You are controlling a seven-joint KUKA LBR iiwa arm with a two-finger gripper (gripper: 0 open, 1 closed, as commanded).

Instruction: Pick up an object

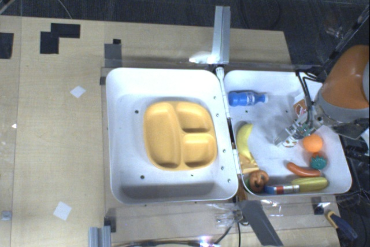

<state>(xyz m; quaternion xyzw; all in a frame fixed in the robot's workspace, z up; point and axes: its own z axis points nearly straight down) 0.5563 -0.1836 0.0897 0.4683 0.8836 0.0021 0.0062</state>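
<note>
The right bin (277, 87) holds a blue bottle (245, 99) lying near its back left. A yellow banana (245, 140) runs along the left wall, and a red-brown apple (258, 179) sits at the banana's near end. An orange ball (313, 143), a small teal piece (318, 163) and a red sausage (303, 169) lie towards the right. A yellow pen-like object (300, 185) rests along the front wall. My gripper (291, 135) hangs low over the bin's middle, just left of the orange ball, with no object seen in it.
The left bin (124, 124) carries a yellow divided tray (179, 135). A metal post (222, 34) rises behind the divider between the bins. The arm's orange band (350, 81) overhangs the right bin's right wall. Wooden bench (52, 142) lies to the left.
</note>
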